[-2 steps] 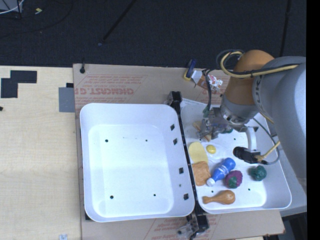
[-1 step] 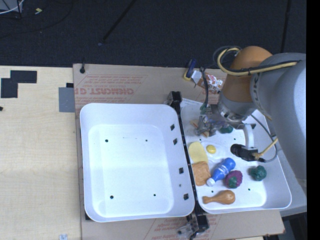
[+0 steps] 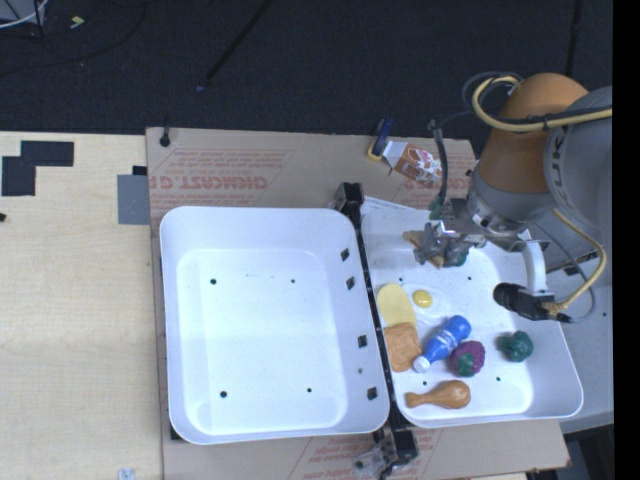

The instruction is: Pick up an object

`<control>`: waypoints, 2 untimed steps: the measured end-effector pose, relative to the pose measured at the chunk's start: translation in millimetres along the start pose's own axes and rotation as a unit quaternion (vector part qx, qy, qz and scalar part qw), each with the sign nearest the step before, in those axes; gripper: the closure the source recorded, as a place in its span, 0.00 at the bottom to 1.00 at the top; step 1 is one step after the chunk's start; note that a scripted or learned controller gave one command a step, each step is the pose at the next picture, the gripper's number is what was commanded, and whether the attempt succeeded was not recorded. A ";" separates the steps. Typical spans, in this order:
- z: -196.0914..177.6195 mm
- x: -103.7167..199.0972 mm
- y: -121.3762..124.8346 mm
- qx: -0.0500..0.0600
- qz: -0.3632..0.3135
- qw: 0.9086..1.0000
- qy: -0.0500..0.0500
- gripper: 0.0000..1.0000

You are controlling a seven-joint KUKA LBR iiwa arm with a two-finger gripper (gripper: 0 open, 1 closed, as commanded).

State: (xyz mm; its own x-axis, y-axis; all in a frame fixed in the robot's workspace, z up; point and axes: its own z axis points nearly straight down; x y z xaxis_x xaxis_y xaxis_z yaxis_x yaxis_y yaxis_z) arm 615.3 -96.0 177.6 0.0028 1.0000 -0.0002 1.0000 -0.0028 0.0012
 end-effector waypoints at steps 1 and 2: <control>-10.2 68.3 12.8 0.001 -0.005 1.000 0.002 1.00; -25.1 124.7 28.8 0.001 -0.004 1.000 0.001 1.00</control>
State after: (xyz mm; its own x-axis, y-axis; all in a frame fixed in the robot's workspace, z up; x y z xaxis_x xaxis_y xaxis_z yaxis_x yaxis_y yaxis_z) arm 644.5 28.6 202.7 -0.0057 1.0000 0.0025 1.0000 0.0057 -0.0001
